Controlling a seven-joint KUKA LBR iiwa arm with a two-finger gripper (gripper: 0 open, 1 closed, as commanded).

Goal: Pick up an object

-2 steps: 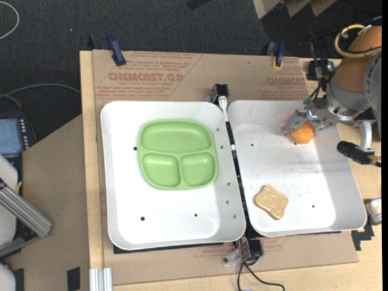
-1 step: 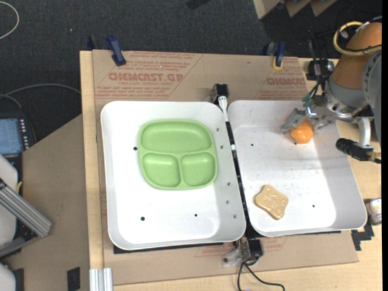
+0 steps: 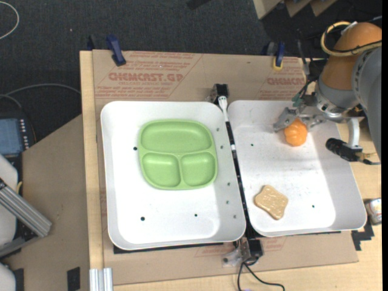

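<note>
The claw (image 3: 295,119) hangs low over the far part of the right bin (image 3: 327,211). A small orange ball (image 3: 296,134) sits right under it, touching or almost touching the grey tips. The ball lies just a bit toward the near side of the claw, so the claw only needs to drop and squeeze, I think. The ball is round, so it has no long side to line up with. It looks smooth and bright and could roll away. I cannot tell if the claw is wide or narrow.

A tan cracker-shaped toy (image 3: 271,202) lies nearer in the same bin. A green tray (image 3: 177,153) sits in the left bin (image 3: 121,205).
</note>
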